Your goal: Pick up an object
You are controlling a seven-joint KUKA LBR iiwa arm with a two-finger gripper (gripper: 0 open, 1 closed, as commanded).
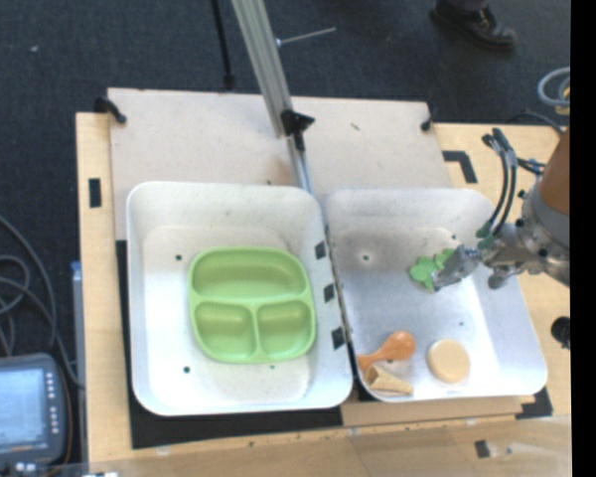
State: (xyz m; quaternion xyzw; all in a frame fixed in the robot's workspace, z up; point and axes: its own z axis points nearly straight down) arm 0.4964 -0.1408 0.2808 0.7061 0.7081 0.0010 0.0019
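A dark carpeted floor surrounds the pale wooden bench [99, 147], with cables and a small screen [15, 405] at the left and someone's shoe [474, 20] at the top. Two white bins sit side by side. The left bin [149, 217] holds a green divided plate [250, 303]. In the right bin [507, 336] lie an orange spoon-like piece [389, 349], a tan cone [389, 378] and a pale round disc [448, 360] along the near edge. The gripper [457, 266] reaches in from the right, right against a small green object [427, 268] near the bin's middle. I cannot tell whether its grip is closed on it. By my judgement the pick is at the grasp stage; lifting remains.
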